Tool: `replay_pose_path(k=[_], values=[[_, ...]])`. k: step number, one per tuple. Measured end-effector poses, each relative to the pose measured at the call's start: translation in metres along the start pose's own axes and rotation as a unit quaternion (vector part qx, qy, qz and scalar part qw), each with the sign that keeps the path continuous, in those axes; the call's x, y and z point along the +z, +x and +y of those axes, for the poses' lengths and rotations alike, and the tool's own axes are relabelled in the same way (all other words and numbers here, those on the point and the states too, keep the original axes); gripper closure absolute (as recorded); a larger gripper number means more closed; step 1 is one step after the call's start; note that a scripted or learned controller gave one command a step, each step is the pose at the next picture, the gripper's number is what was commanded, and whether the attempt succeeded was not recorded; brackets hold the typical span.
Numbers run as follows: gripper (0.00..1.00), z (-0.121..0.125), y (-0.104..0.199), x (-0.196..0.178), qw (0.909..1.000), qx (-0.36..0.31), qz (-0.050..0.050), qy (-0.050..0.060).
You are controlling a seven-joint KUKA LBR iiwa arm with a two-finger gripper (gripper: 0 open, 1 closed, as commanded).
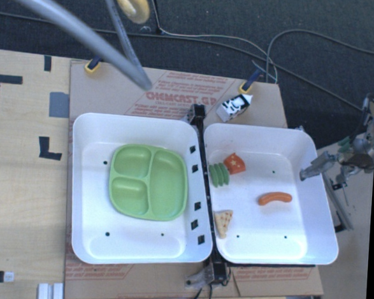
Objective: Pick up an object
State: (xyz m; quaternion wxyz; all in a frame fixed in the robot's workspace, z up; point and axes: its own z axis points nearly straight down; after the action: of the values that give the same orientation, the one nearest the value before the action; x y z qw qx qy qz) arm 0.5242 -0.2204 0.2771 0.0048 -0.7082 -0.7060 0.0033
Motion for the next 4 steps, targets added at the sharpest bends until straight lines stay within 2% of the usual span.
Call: replay_pose_path(k=[1,2,4], values=[[0.00,0.002,0.001,-0.006,1.0000,-0.002,-0.001,-0.005],[0.00,0.007,0.004,0.056,1.0000,-0.002,-0.001,-0.004],[0.00,-0.006,0.000,0.178,1.0000,-0.002,-0.001,-0.003]])
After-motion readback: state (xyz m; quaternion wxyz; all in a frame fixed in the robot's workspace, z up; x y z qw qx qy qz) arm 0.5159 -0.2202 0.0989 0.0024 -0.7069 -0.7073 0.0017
